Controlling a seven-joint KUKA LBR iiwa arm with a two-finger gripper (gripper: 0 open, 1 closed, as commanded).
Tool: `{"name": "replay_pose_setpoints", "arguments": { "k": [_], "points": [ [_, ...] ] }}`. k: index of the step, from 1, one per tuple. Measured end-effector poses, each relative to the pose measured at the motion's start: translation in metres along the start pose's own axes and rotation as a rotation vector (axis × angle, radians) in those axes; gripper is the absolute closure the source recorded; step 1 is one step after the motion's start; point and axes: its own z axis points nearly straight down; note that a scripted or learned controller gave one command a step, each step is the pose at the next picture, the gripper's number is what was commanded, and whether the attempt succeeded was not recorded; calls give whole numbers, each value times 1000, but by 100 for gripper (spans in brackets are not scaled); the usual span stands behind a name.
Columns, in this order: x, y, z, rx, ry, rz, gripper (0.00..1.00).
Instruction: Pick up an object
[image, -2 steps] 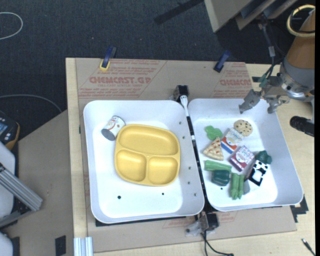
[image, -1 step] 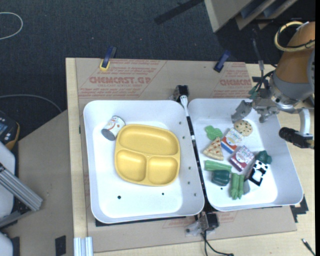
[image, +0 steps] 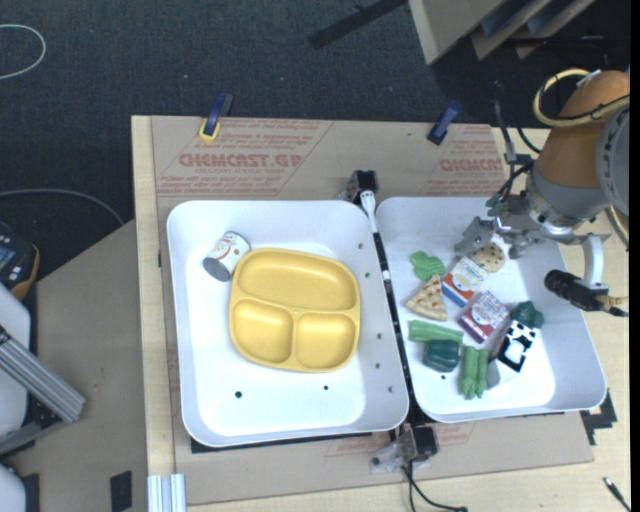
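Over the right bin the grey arm comes in from the right, and its hand hangs low above the bin's far end, just above a cracker-like toy. Whether its grasping parts are apart or together I cannot tell, since the metal linkage hides them from this angle, and nothing is visibly caught in them. The low hover over the heap suggests the approach stage of a pick, with no object chosen for certain.

All the likely targets lie crowded in that right bin: a green leafy piece, a pizza slice toy, a red and white packet, a dark teal block, green bean-like pieces and a black and white checkered tag. They touch and overlap, so a clean grasp on 1 thing probably calls for going at the pile's edge, which may be why the hand sits at the far end.

The left bin holds a yellow divided plate near its middle and a small tipped cup just beside the plate's far left corner.

Both bins rest on a worktop covered with brown board, clipped at the far edge by 2 clamps. Dark carpet lies beyond.
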Motion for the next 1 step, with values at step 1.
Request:
{"name": "replay_pose_setpoints", "arguments": {
  "k": [1],
  "points": [
    [1,0,35,-4,-1,-1,0]
  ]
}}
